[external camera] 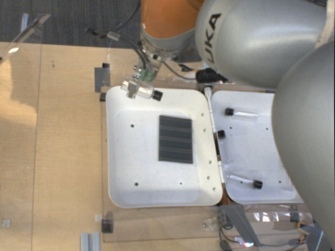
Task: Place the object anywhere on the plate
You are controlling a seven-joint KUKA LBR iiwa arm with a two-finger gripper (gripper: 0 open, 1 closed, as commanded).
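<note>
Over the left bin's (120, 192) far corner: the gripper (140, 88) hangs below the orange-banded arm (167, 9) | grip: cannot tell how wide it stands or whether it has anything | dark ridged plate (176, 139) lies flat mid-bin | right bin (251, 192): two clear tubes with black caps (243, 181).

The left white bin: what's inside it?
Inside the left white bin a dark grey ribbed plate lies flat near the middle. The arm hangs over the bin's far edge, covering whatever sits beneath it. The gripper's end is at the far left corner.
</note>
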